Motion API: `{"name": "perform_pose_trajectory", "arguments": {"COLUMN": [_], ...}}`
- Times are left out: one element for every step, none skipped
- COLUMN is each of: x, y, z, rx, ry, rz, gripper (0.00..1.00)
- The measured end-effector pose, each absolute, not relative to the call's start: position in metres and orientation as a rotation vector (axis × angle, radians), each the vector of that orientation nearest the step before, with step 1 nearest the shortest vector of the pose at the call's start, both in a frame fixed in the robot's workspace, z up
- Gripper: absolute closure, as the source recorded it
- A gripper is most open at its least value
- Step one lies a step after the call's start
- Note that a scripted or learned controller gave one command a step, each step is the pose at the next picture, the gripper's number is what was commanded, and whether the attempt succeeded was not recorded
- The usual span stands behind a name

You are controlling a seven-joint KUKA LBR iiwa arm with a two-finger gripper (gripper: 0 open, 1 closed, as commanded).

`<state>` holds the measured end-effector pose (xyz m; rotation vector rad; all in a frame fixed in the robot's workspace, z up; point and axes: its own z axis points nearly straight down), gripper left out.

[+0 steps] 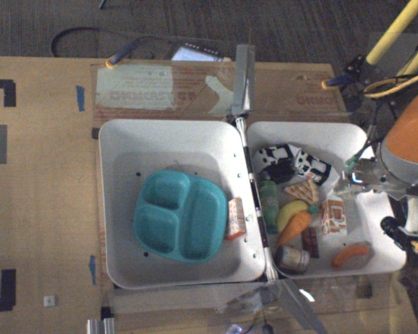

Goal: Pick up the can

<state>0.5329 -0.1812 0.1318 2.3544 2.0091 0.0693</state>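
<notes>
Robotics lab: taped cardboard bench [42, 186], 2 white bins [118, 145], floor cables [76, 37].

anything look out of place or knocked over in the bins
The can in the right bin lies tipped on its side in the near-left corner. A small orange-red packet in the left bin sits wedged between the teal tray and the wall. Nothing looks spilled.

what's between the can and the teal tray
In the camera view, the walls where the two bins meet lie between the can and the teal tray, plus a small orange packet beside the tray.
</notes>
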Motion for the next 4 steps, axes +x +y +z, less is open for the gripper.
{"name": "perform_pose_trajectory", "arguments": {"x": [0.553, 0.615, 0.577, 0.632], "y": [-0.17, -0.189, -0.196, -0.186], "z": [0.159, 0.167, 0.162, 0.236], "rx": [2.621, 2.865, 2.909, 3.096], "ry": [1.731, 1.288, 1.194, 0.536], "rz": [-0.001, -0.001, -0.005, -0.002], "gripper": [1.0, 1.0, 1.0, 1.0]}}
